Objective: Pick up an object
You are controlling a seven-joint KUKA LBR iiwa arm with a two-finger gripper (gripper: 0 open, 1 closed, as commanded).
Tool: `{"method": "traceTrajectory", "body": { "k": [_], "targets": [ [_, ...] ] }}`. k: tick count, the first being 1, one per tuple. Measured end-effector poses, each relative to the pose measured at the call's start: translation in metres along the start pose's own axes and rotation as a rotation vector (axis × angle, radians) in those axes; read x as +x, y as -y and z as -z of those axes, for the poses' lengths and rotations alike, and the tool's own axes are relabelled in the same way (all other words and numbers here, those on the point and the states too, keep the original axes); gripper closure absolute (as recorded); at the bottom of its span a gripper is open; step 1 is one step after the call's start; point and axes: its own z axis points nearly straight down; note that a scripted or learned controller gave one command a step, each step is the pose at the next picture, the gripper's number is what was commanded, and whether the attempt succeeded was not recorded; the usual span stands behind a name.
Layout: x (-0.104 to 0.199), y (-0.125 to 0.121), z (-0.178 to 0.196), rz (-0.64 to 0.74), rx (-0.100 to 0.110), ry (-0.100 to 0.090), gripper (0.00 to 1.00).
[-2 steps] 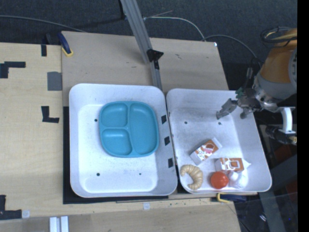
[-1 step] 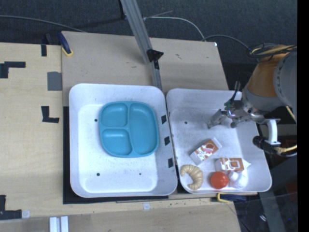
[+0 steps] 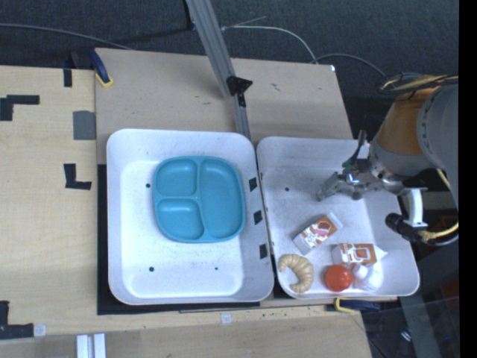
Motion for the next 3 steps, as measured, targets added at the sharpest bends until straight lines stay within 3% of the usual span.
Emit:
{"method": "traceTrajectory", "body": {
  "k": [1, 3],
  "targets": [
    [0.001, 0.000, 0.011, 0.001, 0.000, 0.000, 1.00],
    [-0.002, 0.001, 0.126, -0.001, -0.007, 0.001, 1.00]
  ]
}}
